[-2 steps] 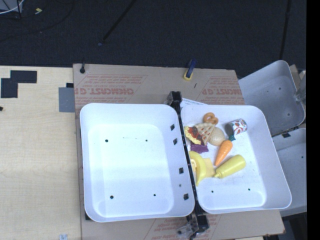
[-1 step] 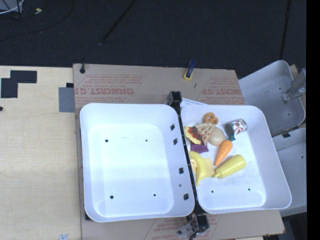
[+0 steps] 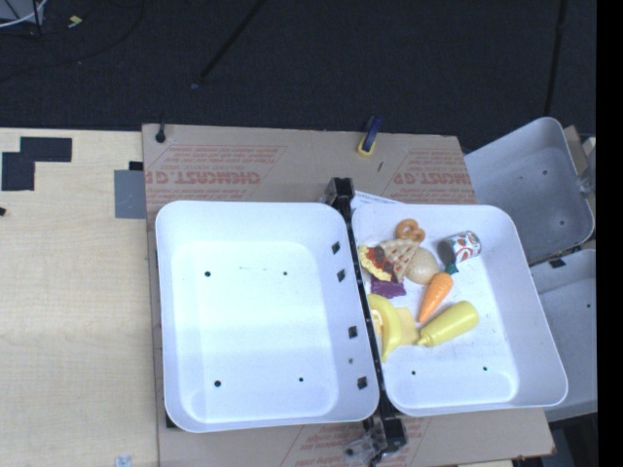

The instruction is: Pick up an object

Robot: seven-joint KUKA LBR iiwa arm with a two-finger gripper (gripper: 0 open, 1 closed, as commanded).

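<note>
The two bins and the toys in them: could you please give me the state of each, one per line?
Left bin: sits flat on the bench, beside the right bin.
Right bin: sits flat, toys clustered in its upper left part.
Carrot: lying down, tilted, touching the yellow bottle.
Yellow bottle: lying on its side.
Pretzel: lying flat.
Banana: lying against the bin's left wall.
Small can: tipped over.

Red printed lettering on the cardboard sheet [image 3: 292, 168] under the two bins, upside down from this camera: once just beyond the left bin [image 3: 248, 314], roughly "CHEMCAST GP", again just beyond the right bin [image 3: 458, 309], only partly legible. More red print on the sheet's near edge, too small to read.
</note>
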